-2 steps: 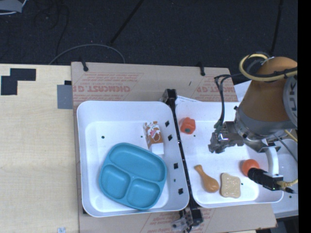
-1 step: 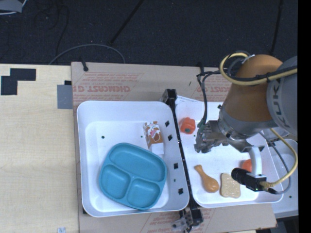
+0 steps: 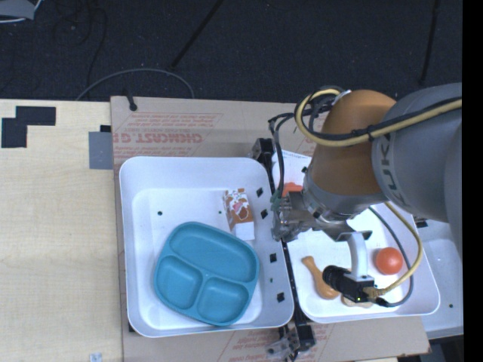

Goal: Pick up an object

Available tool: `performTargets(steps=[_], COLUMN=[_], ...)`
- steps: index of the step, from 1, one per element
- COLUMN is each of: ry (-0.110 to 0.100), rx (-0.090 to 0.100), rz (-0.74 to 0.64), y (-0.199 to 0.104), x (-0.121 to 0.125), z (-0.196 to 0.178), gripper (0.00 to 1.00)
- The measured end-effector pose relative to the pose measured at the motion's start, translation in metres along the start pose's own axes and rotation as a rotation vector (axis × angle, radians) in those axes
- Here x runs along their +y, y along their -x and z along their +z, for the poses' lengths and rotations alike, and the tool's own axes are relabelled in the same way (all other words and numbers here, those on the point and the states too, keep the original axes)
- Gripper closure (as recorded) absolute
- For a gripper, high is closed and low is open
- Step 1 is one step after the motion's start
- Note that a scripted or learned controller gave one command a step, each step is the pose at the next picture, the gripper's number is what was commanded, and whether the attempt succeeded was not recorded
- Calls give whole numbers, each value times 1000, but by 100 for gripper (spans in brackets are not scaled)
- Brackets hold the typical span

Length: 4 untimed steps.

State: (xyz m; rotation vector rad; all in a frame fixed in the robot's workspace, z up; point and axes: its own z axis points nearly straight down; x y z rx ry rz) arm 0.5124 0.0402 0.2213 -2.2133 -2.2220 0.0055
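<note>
Pincer hung at the wall between the bins, apart or together impossible to tell. Orange ball and wooden spoon lay in the right bin; blue divided plate in the left bin.

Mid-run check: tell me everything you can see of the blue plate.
The blue plate looks like smooth moulded plastic: a rounded rectangle with three empty compartments, one long and two smaller. It lies flat, open side up, skewed on the floor of the white bin farther from the arm. A small brown and white packet sits by its upper right corner; contact unclear.
</note>
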Motion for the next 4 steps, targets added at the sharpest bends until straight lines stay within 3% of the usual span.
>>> performTargets(steps=[1, 2, 3, 4], ry=[2, 0, 3, 2], rx=[0, -2, -2, -2], rz=[-1, 3, 3, 3], y=[-54, -66, -70, -70], x=[-4, -2, 1, 1], z=[-12, 3, -16, -15], gripper=[100, 100, 100, 0])
